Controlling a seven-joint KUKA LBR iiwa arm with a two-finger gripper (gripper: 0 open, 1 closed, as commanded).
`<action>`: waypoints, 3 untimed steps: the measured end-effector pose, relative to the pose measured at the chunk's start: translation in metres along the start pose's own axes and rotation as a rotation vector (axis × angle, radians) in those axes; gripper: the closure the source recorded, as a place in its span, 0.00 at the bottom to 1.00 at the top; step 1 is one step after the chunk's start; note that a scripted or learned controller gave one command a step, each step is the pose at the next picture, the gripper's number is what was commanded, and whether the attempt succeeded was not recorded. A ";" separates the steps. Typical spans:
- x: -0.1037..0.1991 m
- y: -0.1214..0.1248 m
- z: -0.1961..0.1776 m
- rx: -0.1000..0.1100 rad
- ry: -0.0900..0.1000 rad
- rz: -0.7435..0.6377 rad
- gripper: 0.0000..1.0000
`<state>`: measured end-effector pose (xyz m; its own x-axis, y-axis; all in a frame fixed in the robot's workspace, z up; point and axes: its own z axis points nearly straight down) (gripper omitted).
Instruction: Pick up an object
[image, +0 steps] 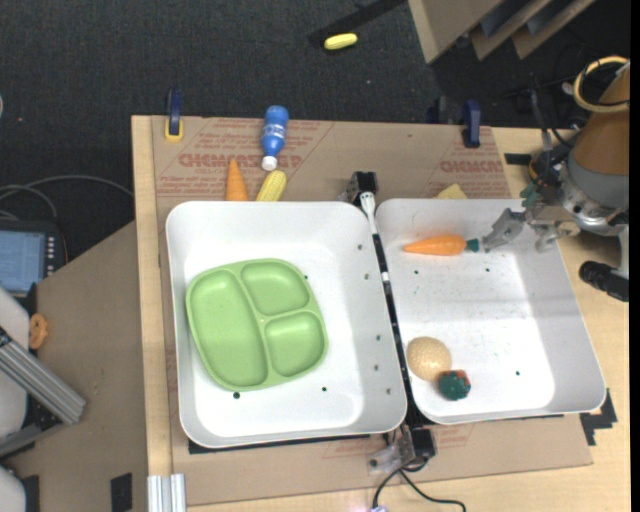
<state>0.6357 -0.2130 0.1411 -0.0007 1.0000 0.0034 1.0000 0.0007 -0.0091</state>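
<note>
Place: we take this for a robotics lab.
Bench: we see a clamped cardboard sheet (330, 150) under two white bins (270, 225).
Arm: our grey robot arm (590, 170).
Floor: dark carpet, loose cables (60, 190).

Bins, shallow, white: two, side by side — left bin (190, 250), right bin (540, 330).

Divided plate (257, 322), green, three compartments: one, in the left bin.

Carrots, orange: two — one carrot (436, 245) in the right bin, one small carrot (235, 182) on the tabletop (330, 150) behind the left bin.

Egg-shaped piece (428, 356), tan: one, right bin.

Small red-and-green piece (455, 385): one, touching the egg shape.

Corn cob (271, 185), yellow: one, on the tabletop.

Bottle (273, 135), blue and white: one, on the tabletop.

Clamps at the tabletop's far edge: two — left clamp (175, 115), right clamp (471, 122).

Yellow item (340, 41) on the floor: one.
</note>
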 end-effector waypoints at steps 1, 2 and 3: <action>0.086 0.036 0.053 -0.017 -0.002 -0.006 0.00; 0.082 0.039 0.034 -0.031 -0.003 -0.002 1.00; 0.152 -0.039 -0.050 -0.012 -0.006 0.003 1.00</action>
<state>0.5967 -0.0615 0.1920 0.0018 1.0000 -0.0025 1.0000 -0.0018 0.0027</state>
